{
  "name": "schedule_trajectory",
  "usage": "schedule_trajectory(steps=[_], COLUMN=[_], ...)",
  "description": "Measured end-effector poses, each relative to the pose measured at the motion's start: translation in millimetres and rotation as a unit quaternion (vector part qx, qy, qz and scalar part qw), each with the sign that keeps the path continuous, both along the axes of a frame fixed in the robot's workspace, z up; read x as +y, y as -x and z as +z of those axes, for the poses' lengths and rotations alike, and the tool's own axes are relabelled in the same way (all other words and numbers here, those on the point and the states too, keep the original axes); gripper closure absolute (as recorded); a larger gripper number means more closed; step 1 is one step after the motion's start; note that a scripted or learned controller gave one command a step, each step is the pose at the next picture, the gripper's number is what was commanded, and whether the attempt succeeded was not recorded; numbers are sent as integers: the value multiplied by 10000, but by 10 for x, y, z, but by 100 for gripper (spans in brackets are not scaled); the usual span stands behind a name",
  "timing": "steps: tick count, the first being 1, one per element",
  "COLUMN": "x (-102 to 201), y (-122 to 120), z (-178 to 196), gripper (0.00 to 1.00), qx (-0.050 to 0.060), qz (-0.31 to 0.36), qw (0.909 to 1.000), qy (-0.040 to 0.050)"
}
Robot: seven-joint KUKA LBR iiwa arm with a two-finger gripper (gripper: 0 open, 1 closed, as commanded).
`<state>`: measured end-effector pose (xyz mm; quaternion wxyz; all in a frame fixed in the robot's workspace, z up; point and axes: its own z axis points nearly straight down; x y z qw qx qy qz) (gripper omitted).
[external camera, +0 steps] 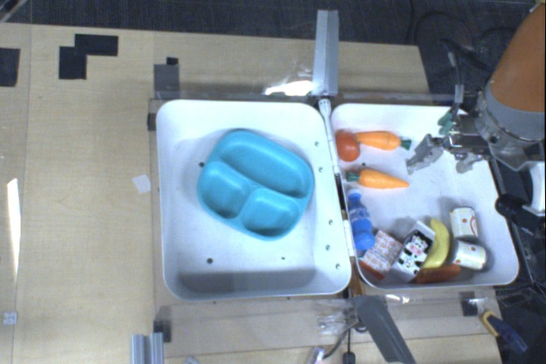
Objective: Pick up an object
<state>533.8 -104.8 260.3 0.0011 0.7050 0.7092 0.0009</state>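
My gripper [444, 156] hovers over the upper right part of the right bin [503, 209], its two fingers spread open with bare white floor between them. One fingertip [422, 154] is just right of two orange carrots [378, 141] [382, 178]. A red tomato [346, 147] lies at the left end of the upper carrot. Along the bin's front lie a blue bottle [359, 222], a patterned snack pack [384, 251], a yellow banana [438, 241] and two small cans [462, 222] [469, 255].
The left bin [183, 260] holds a blue divided plate [254, 182]. A grey metal post [327, 55] stands behind the wall between the bins. The arm's orange band [520, 68] rises at the right edge. Cables run across the dark floor behind.
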Motion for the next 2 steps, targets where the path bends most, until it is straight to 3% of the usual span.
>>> schedule_trajectory(steps=[1, 2], x=[10, -104], y=[-19, -15], z=[113, 1207], gripper=[100, 100], qx=[-27, -27], qz=[19, 591], qw=[10000, 9982], qy=[2, 10])
